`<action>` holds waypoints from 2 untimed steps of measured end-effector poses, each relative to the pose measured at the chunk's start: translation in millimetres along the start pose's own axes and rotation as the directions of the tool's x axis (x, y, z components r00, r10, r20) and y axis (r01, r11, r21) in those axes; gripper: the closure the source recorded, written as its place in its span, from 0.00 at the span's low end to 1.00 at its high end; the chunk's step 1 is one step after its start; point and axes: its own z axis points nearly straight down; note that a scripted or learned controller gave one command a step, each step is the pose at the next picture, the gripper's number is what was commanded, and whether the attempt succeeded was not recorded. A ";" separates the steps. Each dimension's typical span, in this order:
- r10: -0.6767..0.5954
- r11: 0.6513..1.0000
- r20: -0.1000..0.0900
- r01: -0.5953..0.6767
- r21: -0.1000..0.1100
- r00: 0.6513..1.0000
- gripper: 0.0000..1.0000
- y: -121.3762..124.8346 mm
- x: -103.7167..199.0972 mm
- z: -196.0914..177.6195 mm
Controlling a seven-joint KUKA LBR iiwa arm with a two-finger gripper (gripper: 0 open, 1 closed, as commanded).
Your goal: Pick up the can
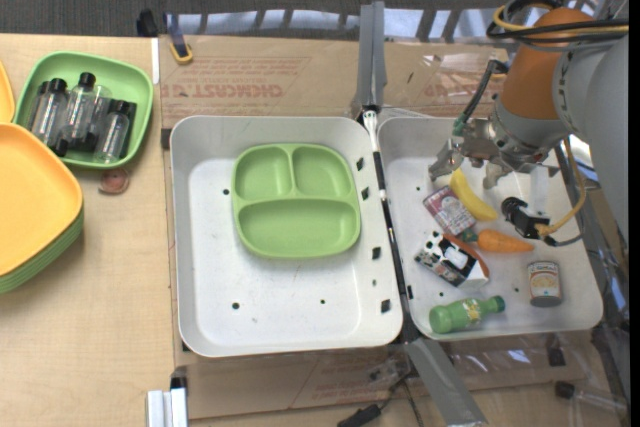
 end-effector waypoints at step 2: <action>0.000 1.000 0.000 0.000 0.000 1.000 0.00 0.0 0.0 0.0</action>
